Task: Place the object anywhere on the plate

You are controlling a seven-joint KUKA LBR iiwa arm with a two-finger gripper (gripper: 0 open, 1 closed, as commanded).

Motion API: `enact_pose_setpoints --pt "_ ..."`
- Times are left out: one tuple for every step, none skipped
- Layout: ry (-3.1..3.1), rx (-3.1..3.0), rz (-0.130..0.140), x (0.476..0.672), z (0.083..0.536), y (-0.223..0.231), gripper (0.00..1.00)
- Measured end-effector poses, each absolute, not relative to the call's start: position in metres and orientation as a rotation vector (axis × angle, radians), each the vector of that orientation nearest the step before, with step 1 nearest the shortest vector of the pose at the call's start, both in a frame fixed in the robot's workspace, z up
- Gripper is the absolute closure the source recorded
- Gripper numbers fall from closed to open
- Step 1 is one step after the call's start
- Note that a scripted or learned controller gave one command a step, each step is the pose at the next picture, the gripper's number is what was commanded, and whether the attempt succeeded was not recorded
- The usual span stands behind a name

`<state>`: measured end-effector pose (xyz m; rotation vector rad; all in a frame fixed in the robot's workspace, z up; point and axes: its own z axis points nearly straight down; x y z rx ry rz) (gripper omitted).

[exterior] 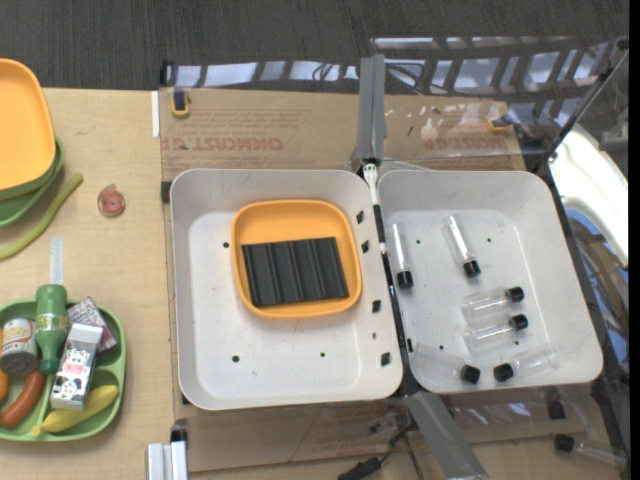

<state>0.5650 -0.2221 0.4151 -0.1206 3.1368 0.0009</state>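
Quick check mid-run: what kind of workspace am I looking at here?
Probably a robotics lab test bench: two shallow white bins side by side on cardboard, an orange plastic plate holding a black ribbed block, and clear black-capped vials as pick objects.

dark carpet floor [200, 18], wooden bench [120, 258]
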Motion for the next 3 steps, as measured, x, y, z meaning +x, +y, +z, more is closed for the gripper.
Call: enact_pose_setpoints --pt "3.088 -0.558 0.001 0.615 0.292 -0.221 0.0" --pt "2.977 -0.99 0.002 0.648 0.228 -0.221 0.0" --pt "2.755 -1.498 0.001 0.66 0.193 -0.221 0.0"
